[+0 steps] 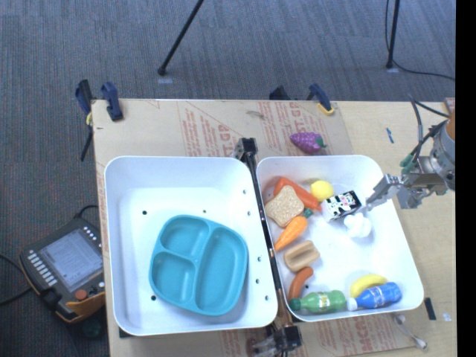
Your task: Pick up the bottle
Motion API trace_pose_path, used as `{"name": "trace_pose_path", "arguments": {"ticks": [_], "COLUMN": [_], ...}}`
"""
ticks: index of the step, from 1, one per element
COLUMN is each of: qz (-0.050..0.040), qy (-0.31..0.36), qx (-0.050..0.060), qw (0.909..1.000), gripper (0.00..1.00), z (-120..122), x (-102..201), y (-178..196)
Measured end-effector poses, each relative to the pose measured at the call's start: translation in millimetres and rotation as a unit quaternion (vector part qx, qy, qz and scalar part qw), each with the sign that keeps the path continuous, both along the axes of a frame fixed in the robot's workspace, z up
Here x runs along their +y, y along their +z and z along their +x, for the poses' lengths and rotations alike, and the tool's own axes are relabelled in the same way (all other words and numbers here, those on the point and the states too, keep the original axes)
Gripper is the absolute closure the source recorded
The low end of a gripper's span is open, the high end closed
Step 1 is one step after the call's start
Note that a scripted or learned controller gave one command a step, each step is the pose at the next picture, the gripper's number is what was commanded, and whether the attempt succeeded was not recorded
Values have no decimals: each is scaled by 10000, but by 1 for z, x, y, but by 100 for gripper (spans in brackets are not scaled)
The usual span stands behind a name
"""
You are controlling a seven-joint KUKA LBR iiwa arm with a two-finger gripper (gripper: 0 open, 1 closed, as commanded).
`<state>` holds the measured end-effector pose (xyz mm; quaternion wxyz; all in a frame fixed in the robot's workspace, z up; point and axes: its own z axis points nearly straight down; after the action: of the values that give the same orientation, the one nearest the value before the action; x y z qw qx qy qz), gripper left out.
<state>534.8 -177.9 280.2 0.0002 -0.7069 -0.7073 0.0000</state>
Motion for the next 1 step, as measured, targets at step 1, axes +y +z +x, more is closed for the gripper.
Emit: {"name": "trace_pose_path", "arguments": {"ticks": [1], "qz": [5], "qy": [10], "qx": [4], "qw": [10000], "gripper": [100], "z": [1], "x": [0], "y": [10]}}
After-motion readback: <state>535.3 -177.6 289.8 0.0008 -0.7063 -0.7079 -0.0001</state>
